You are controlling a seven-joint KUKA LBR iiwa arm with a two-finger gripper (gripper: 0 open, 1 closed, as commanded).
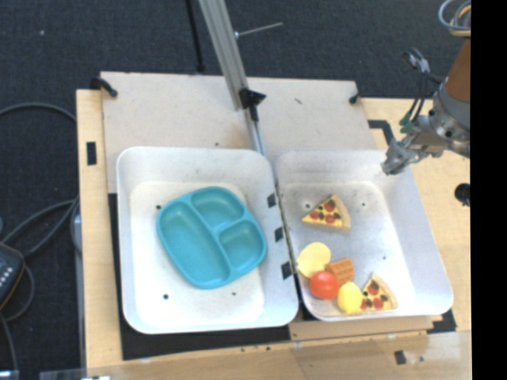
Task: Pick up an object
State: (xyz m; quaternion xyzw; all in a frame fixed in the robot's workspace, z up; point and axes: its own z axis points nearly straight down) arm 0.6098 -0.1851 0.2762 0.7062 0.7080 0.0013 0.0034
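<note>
The right bin [412, 228] holds toy food. A pizza slice [327, 212] lies near its middle. At the front sit a yellow round piece [314, 256], a red tomato [323, 284], an orange waffle-like piece [342, 269], a yellow lemon-like piece [349, 297] and a second pizza slice [379, 293], close together. My gripper [394, 163] hangs over the bin's far right corner, well apart from all the food, with nothing seen in it.
The left bin [135, 212] holds a blue divided plate [211, 236]. A slanted metal post [226, 42] rises behind the bins and meets the gap between them. The bench edge runs along the front.
</note>
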